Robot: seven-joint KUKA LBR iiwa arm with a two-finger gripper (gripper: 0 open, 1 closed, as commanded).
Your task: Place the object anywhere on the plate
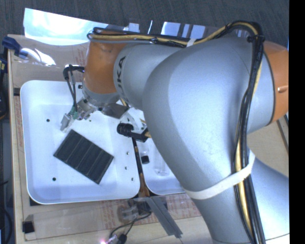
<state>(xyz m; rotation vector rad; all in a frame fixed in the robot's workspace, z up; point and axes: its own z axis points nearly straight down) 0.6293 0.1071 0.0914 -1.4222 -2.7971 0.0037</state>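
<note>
A dark grey ribbed plate lies flat and turned at an angle in the lower middle of the left white bin. My gripper hangs over the same bin, just above and to the upper left of the plate's far corner. Its tip shows a small pale, greenish bit, too small for me to tell whether that is an object or part of the tool. The grey arm with its orange band hides the bin's right upper part.
The arm's bulk covers most of the right bin; a sliver of its floor shows. A dark bar runs along the rim between the bins. Cables and a bracket lie on the bench front.
</note>
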